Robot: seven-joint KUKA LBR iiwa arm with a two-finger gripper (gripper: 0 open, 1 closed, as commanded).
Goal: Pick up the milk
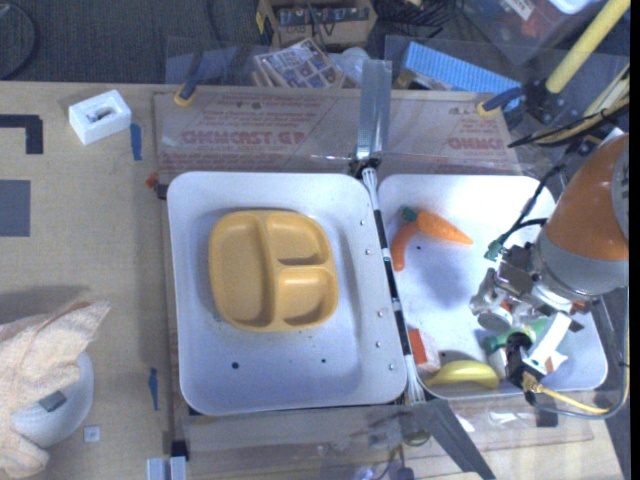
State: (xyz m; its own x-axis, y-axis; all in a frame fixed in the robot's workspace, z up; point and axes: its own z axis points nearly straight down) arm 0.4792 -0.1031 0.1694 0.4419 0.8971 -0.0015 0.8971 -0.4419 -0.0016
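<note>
My gripper [503,320] hangs low over the right side of the right bin [450,200], just above its floor. Right under and beside it lies a small thing with red, white and green patches [513,313]. The wrist covers most of it, so I cannot tell whether it is the milk or whether it sits between the gripper's two sides. The grey arm with its orange band [592,223] reaches in from the right and hides that bin's right wall.
A carrot [441,226] and a smaller orange piece [402,243] lie at the right bin's back left. A banana [462,374] and a small red thing [418,347] are at its front left. A yellow divided plate [272,269] lies in the left bin [200,358].
</note>
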